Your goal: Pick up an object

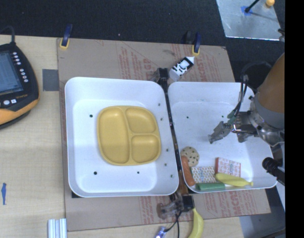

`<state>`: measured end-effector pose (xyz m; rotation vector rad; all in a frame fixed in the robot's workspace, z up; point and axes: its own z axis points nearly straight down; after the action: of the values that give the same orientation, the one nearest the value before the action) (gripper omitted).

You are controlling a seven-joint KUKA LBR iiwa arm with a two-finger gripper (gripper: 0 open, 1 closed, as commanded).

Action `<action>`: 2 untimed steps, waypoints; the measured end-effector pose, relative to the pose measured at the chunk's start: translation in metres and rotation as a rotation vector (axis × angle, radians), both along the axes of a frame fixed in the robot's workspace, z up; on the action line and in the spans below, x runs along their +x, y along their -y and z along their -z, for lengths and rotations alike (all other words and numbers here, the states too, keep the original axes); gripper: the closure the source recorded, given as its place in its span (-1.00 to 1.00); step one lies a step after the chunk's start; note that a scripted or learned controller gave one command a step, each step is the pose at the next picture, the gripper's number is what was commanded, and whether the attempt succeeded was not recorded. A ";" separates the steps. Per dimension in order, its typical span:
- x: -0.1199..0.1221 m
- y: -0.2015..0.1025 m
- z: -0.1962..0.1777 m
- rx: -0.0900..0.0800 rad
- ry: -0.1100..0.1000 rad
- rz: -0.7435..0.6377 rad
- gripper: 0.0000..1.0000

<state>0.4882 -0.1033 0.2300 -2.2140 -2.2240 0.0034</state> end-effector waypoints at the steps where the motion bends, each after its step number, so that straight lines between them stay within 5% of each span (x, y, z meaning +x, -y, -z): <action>1: 0.078 -0.036 0.039 -0.003 -0.001 -0.002 -1.00; 2: 0.149 -0.088 0.038 -0.001 0.001 0.000 -1.00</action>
<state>0.6372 -0.0158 0.1917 -2.2148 -2.2252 0.0043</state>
